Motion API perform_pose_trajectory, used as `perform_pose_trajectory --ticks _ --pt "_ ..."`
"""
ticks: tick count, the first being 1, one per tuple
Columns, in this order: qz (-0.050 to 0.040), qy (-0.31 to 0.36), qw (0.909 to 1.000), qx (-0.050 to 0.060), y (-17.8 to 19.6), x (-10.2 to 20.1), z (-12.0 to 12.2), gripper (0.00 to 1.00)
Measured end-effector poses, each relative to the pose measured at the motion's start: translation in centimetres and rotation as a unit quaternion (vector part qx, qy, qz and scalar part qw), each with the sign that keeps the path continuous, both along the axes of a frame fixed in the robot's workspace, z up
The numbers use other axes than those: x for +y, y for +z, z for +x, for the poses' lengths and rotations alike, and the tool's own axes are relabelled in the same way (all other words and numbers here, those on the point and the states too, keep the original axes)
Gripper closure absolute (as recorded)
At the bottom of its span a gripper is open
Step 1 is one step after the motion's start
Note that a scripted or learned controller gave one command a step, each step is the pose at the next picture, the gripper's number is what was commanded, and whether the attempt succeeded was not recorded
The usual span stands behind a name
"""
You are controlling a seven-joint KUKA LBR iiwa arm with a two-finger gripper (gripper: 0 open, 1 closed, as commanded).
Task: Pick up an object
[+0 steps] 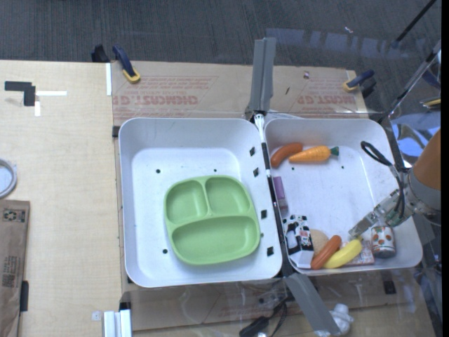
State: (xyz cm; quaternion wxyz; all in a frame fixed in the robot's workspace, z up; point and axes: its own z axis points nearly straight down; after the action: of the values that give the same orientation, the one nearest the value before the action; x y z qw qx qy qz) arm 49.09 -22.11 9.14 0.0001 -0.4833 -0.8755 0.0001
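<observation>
Yellow banana (pixel 345 253) is lying at the front edge of the right bin (pixel 337 195), closest to the lens and partly on a flat card (pixel 366 258). Gripper (pixel 365 224) is hanging just above and behind it, low over the bin floor, with the arm coming in from the right. Can't tell from this angle whether it is spread or clamped on anything. Small white can with red spots (pixel 383 241) is standing just right of the banana, close under the gripper.

Orange sausage (pixel 327 251) is lying against the banana's left side, tilted. Beige round piece (pixel 319 239) is sitting just behind that sausage. Cow-patterned carton (pixel 298 232) is sitting beside it, near the bin's left wall. Purple stick (pixel 279 192) is lying along that same wall, farther back.

At the back of the bin, a second orange sausage (pixel 285 154) and a carrot (pixel 311 155) are lying just beside each other, well apart from the front cluster.

Left bin (pixel 140 188) is holding a green divided plate (pixel 210 218), sitting flat near the middle. Both bins are resting on cardboard (pixel 210 86).
</observation>
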Motion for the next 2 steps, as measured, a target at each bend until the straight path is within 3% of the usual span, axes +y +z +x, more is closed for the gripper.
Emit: perform_pose_trajectory --ticks 1,2 --pt "0.0000 0.006 1.0000 -0.001 0.06 4.45 -0.45 0.00" --pt "-0.0006 -0.040 0.9992 -0.003 0.11 4.45 -1.14 0.00"
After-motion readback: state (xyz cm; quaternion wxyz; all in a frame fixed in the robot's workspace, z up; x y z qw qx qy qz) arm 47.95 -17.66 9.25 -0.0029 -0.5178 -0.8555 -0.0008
